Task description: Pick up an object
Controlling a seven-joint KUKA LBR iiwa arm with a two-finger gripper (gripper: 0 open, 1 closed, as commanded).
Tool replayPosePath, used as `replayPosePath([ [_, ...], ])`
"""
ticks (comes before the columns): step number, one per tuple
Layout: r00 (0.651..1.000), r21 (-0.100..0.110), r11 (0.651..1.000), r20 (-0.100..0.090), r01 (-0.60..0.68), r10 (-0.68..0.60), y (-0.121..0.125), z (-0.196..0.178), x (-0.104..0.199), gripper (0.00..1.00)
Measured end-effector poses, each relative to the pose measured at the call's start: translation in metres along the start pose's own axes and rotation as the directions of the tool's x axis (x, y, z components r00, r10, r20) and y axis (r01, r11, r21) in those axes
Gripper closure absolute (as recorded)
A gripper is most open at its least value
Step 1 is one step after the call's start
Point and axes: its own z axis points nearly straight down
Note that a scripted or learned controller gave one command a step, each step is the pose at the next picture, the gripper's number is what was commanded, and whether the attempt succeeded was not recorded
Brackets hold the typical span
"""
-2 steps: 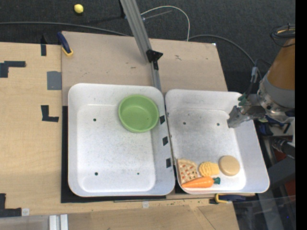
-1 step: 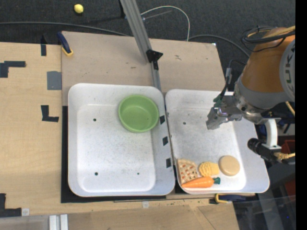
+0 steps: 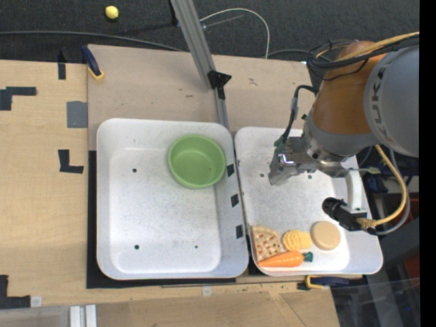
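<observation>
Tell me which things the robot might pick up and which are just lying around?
Might be picked up:
- round green plastic bowl
- orange toy carrot
- tan waffle piece
- yellow ridged cookie
- round beige disc

Lying about:
- small yellow ball
- blue-and-yellow clamp

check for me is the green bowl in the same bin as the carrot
No, the green bowl sits in the left bin, while the carrot lies in the right bin.

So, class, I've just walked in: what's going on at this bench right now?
A grey and orange robot arm reaches in over the right bin, its gripper hanging above the bin's bare middle. The toy foods, a waffle, cookie, carrot and round bun, lie untouched along the near edge. A green bowl sits in the left bin.
</observation>
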Motion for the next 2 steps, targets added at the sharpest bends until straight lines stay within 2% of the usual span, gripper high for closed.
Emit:
replayPosePath([
  [1, 1.0, 0.0, 1.0, 0.0, 0.0, 0.0, 0.003, 0.006, 0.044, 1.0],
  [2, 1.0, -0.003, 1.0, 0.0, 0.002, -0.002, 0.02, 0.005, 0.098, 1.0],
])
